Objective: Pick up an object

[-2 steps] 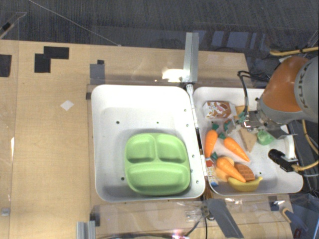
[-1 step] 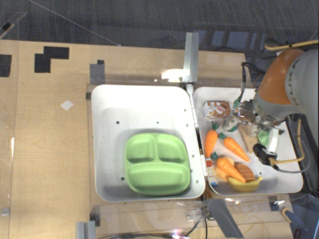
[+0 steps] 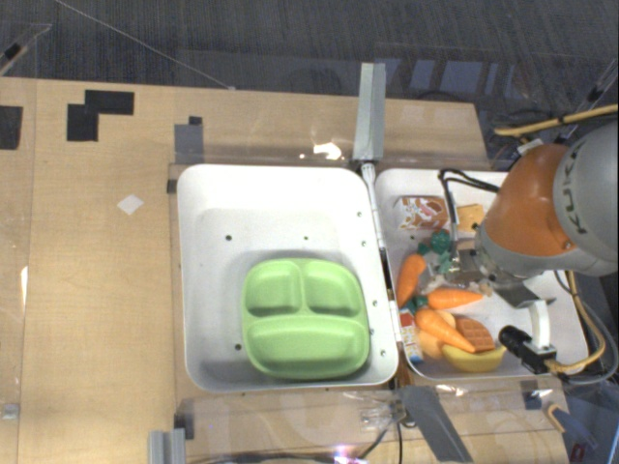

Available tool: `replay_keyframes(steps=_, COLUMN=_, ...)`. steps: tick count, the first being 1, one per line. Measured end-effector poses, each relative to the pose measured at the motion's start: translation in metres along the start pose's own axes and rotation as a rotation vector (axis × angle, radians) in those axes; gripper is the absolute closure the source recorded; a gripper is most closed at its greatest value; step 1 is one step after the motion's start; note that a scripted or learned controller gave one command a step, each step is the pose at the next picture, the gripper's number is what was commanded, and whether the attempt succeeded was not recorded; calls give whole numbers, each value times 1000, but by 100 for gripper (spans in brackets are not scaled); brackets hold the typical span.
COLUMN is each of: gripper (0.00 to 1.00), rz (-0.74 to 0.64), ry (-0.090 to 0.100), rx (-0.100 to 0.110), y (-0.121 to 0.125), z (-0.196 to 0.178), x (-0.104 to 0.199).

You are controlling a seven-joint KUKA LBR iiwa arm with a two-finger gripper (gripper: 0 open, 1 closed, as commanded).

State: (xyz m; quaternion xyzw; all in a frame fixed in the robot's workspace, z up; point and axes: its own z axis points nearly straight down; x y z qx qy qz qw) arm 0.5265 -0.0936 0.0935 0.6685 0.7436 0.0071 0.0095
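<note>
Camera view puts our grey arm with its orange band (image 3: 530,211) low over the right-hand shallow white bin (image 3: 578,309), on the wooden surface (image 3: 87,288). We take this as the reach-and-descend step of the pick: the pincer (image 3: 466,271) sits among a heap of plastic toy foods, and we cannot tell how it stands, since the wrist hides it. Just beside it lie an orange plastic carrot pointing sideways (image 3: 455,299), another orange carrot standing more upright (image 3: 410,277) toward the bin's left wall, and a yellow plastic banana (image 3: 474,359) nearer the front rim. Left of that bin, the second white bin (image 3: 222,211) carries a green three-compartment plastic tray (image 3: 305,317). Next, we judge, the pincer must settle around one piece, likely the sideways carrot, grip and lift straight up without dragging neighbours.
</note>
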Motion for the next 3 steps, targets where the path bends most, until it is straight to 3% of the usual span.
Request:
replay_keyframes(steps=1, gripper=0, rz=-211, ry=2, rx=5, y=78, z=3, x=-8)
replay_keyframes(steps=2, gripper=100, rz=-213, ry=5, rx=1, y=80, z=-10, x=-6)
replay_keyframes(steps=3, gripper=100, rz=-159, ry=5, rx=16, y=76, z=-167, x=60)
